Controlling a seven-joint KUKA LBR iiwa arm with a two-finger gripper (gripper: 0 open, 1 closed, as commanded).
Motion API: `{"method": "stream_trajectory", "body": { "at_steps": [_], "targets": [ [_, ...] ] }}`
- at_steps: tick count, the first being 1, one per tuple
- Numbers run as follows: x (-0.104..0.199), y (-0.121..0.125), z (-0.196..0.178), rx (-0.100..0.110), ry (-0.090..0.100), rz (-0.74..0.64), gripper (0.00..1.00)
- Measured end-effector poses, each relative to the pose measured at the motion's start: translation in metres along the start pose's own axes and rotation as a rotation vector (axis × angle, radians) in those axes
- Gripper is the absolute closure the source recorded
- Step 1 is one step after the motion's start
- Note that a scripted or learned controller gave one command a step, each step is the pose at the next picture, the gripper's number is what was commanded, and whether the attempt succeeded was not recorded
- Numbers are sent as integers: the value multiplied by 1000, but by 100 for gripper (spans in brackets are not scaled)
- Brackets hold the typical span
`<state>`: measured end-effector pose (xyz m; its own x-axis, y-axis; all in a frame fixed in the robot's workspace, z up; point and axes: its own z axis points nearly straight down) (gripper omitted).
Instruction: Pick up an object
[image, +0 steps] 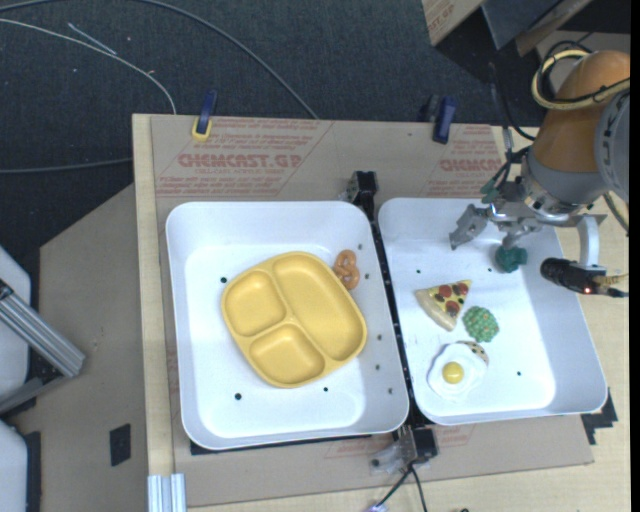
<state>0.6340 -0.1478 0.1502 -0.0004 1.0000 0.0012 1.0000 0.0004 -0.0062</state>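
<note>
2 white bins are seen. L bin (190, 300): 1 yellow tray (292, 318), 1 pretzel (347, 268). R bin (560, 350): 1 pizza slice (443, 302), 1 broccoli (481, 323), 1 fried egg (456, 371), 1 teal toy (511, 259). Gripper (495, 231) is spread wide at top of R bin, nothing held.

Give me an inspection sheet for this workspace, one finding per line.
Surface: two shallow white bins on a brown board.
Job's things: in the right bin, toy pizza slice, green broccoli piece, toy fried egg, dark green piece.
Clutter: yellow three-compartment plate and brown pretzel in the left bin.
Grippers: two-finger gripper above the right bin, open, holding nothing.
Cables: thin cables on the dark floor.
Surroundings: cardboard box at the top.
</note>
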Motion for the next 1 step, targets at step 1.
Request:
{"method": "stream_trajectory", "body": {
  "at_steps": [1],
  "targets": [
    [2, 1, 41, -3, 0, 0, 0]
  ]
}}
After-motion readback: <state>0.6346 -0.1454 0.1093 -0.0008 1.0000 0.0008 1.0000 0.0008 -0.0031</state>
